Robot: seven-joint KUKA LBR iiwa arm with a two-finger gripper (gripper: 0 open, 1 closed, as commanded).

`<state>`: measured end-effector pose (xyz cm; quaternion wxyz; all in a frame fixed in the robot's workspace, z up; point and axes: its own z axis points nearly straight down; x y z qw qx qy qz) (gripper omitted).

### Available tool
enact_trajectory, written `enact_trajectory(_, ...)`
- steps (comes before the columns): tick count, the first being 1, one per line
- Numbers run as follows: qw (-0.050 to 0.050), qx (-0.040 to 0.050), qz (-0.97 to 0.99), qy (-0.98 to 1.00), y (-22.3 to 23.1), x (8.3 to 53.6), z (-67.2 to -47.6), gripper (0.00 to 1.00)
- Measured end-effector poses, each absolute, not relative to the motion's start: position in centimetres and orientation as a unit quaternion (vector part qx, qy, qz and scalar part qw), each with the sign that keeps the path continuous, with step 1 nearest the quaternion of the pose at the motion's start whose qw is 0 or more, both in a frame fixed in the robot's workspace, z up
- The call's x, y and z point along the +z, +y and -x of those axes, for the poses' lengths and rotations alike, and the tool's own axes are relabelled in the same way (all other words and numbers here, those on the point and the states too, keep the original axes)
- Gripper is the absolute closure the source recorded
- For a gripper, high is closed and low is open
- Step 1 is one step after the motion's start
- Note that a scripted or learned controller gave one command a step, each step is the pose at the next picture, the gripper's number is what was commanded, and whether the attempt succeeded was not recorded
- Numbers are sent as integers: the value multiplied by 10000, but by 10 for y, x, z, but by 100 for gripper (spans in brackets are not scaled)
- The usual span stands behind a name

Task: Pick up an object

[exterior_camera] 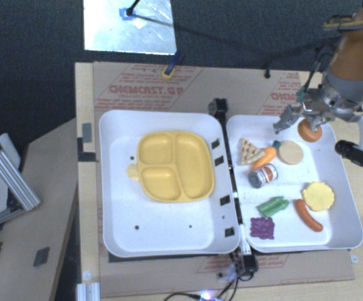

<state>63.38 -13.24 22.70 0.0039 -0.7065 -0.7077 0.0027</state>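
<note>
My gripper [298,118] hangs over the far edge of the right bin [350,227], below the orange wrist band. A small orange round object [309,132] sits directly beneath it, touching or nearly touching; whether it is held is unclear. Lying in the same bin are a pizza slice [250,149], a carrot [264,157], a beige round disc [290,152], a small can [263,175], a green bean pod [272,205], purple grapes [263,228], a sausage [309,214] and a yellow ruffled piece [318,195].
The left bin [115,231] holds a yellow divided plate [172,166]. A black divider [228,168] runs between the two bins. A black part [355,152] of the arm juts over the right bin's right rim. A shiny metal sheet [129,17] lies behind the bench.
</note>
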Motion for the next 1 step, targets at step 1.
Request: enact_trajectory(1, -6, -6, 7059, -7083, -132, 234, -636, 0)
